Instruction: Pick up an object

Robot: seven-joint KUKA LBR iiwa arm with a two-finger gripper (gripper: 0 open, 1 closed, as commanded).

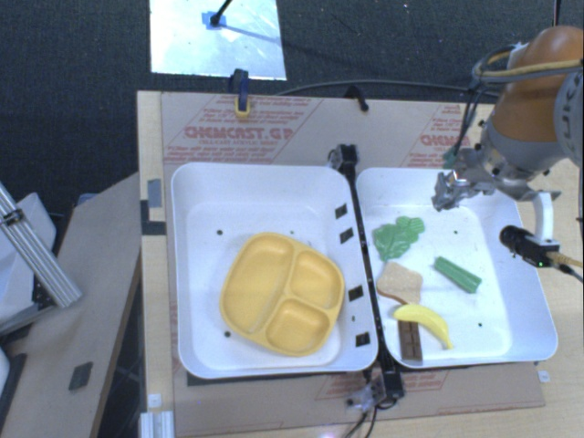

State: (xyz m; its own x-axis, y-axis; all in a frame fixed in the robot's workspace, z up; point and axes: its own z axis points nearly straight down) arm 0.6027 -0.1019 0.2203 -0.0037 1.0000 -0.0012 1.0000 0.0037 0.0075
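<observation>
A bench (274, 121) covered with printed cardboard is seen across the middle of the frame. Two white bins are set on it side by side: the left bin (196, 208) at centre-left and the right bin (520, 336) at centre-right, their inner edges touching. A yellow and blue clamp (241, 94) is fixed at the bench's upper edge, above the left bin.

Bare floor (484, 235) around gripper (447, 194)
</observation>
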